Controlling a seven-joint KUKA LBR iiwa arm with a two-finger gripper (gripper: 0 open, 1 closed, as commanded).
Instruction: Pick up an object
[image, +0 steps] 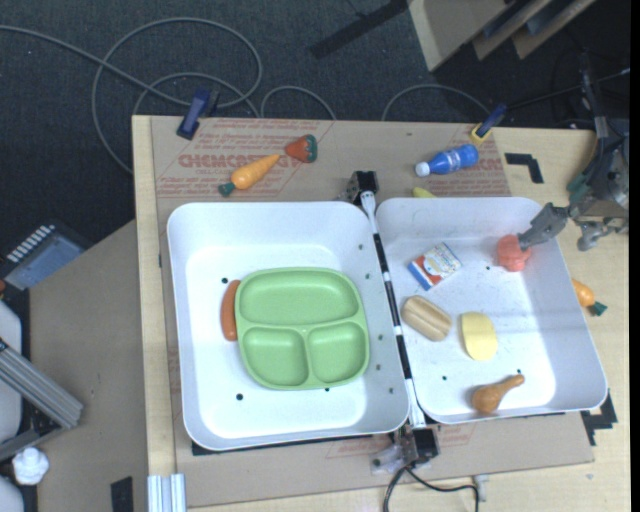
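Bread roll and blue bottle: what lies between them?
In the camera view, a small red-and-white packet lies in the right bin between the bread roll and the blue bottle, then that bin's far rim.

A robotics lab: cardboard-topped bench (300, 150), loose cables (150, 60) on dark carpet, toy food in white bins (190, 230).

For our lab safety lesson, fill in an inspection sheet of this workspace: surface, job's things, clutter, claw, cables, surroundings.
Surface: bench bearing left bin and right bin.
Job's things: right bin holds red toy, carton, bread, yellow block, drumstick.
Clutter: green tray over sausage in left bin; carrot, bottle on bench.
Claw: claw at red toy; grip unclear.
Cables: loops on floor.
Surroundings: dark carpet.
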